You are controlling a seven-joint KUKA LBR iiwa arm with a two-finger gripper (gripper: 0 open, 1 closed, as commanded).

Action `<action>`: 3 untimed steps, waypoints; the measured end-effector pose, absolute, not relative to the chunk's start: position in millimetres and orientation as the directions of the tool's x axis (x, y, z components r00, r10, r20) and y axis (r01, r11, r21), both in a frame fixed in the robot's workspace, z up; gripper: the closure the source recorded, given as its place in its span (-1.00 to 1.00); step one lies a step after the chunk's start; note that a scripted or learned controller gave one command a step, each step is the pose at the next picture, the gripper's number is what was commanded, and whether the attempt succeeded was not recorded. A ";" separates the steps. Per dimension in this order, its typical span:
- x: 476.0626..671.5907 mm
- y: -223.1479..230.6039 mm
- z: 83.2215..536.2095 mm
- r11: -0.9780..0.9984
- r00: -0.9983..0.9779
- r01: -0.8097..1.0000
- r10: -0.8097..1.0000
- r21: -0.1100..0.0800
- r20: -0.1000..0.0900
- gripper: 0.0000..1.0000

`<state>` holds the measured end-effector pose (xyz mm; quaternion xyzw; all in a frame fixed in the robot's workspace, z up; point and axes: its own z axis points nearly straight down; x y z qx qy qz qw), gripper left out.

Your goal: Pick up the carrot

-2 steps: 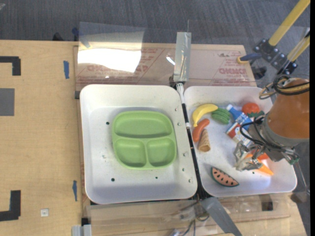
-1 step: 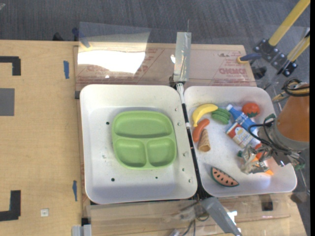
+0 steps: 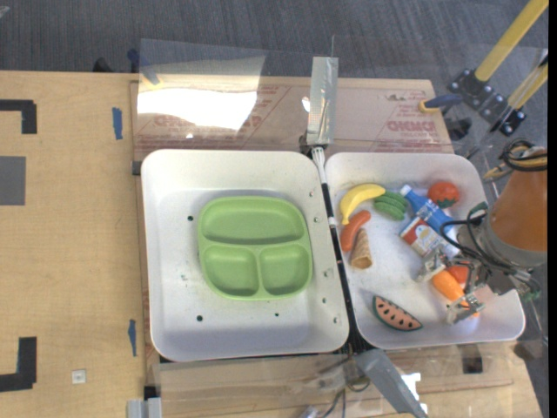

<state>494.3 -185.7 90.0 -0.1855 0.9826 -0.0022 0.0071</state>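
Lower right of the frame, right bin: the carrot, a short orange piece, lies near the bin's right wall, with the gripper directly over and around it. Whether the tool is wide, narrow or actually clamped on the carrot cannot be told; cables and the wrist crowd that spot.

Arm: grey, orange band, entering from the right edge of the frame, its wrist low over the bin.

Neighbours, right bin:
- blue-and-white carton, just up-left of the carrot, close enough to be nudged;
- watermelon slice, lower left of it, apart;
- ice-cream cone and red sausage, toward the bin's left side;
- banana, green vegetable, tomato, along the upper part.

Left bin: holds a green divided plate; not concerned in this step.

Handling note, as judgement: the step appears to be the closing or the lift at the carrot. A sound grasp would take the carrot across its narrow width, near its middle, with the carton outside the closing path. The lift should go straight up, since the bin wall stands near on the right and a sideways pull could drag the piece against it.
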 end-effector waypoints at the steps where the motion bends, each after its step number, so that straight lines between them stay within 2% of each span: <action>1: 493.6 -172.5 90.5 0.867 -0.867 -0.499 -0.499 -0.012 -0.011 -1.00; 2: 497.2 -170.3 103.0 0.866 -0.865 -0.500 -0.501 -0.017 -0.021 1.00; 3: 496.7 -170.1 102.1 0.865 -0.865 -0.501 -0.501 -0.016 -0.019 -1.00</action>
